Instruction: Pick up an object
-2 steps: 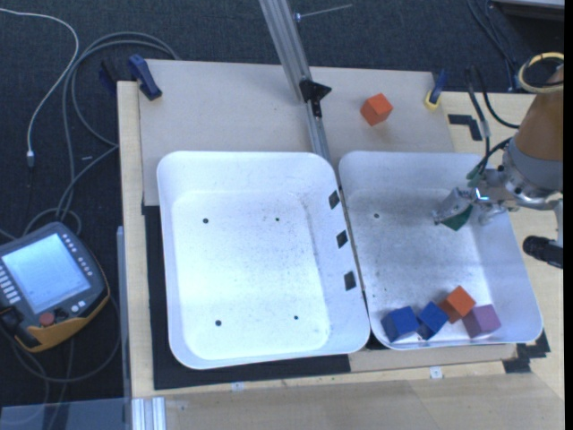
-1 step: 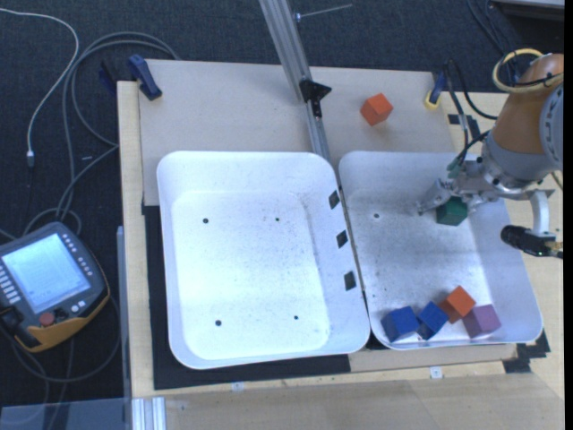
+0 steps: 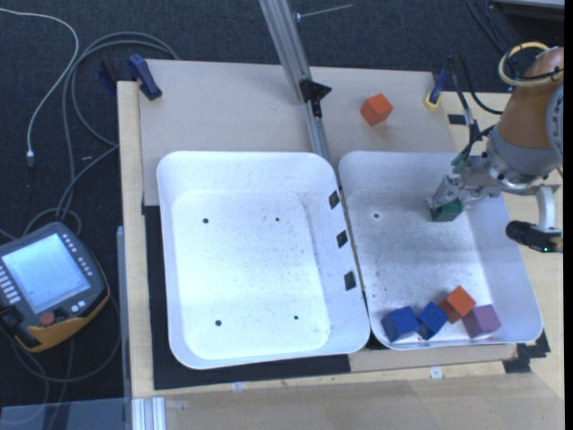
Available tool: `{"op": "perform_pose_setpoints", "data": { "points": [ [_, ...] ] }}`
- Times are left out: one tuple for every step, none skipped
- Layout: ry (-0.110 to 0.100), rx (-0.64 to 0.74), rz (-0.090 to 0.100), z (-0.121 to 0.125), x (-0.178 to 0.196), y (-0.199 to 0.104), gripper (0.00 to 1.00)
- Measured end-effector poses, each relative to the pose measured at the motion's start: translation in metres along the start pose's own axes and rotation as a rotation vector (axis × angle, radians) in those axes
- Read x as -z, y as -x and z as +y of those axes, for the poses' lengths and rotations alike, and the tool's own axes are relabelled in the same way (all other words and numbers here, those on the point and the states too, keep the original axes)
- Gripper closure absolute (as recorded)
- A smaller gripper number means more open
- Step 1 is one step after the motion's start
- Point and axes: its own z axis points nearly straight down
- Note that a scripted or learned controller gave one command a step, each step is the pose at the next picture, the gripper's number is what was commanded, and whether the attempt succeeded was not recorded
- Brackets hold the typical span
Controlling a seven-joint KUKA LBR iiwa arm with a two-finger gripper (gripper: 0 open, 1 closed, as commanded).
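Camera view shows the pincer (image 3: pixel 445 202) low in the right bin (image 3: pixel 501 267), its fingertips clamped on a small green block (image 3: pixel 447 210) at the bin's upper middle. To do this step well, a straight, slow lift looks wisest, as the grip seems to catch only the block's top. The block is hard-edged and matt; the bin is smooth, shallow white plastic with rounded corners. Two blue cubes (image 3: pixel 415 321), an orange cube (image 3: pixel 460 302) and a purple one (image 3: pixel 483 320) cluster at its near edge; another orange cube (image 3: pixel 377 109) sits on the pale worktop (image 3: pixel 224 106).
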Motion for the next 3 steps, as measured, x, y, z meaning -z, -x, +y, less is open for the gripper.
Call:
{"op": "perform_pose_setpoints", "data": {
  "points": [
    [-0.008, 0.005, 0.008, -0.02, 0.025, -0.111, 1.0],
    [0.004, -0.006, -0.001, -0.035, 0.129, -0.046, 1.0],
    [-0.018, 0.003, 0.01, -0.07, 0.044, -0.12, 1.0]
  ]
}}
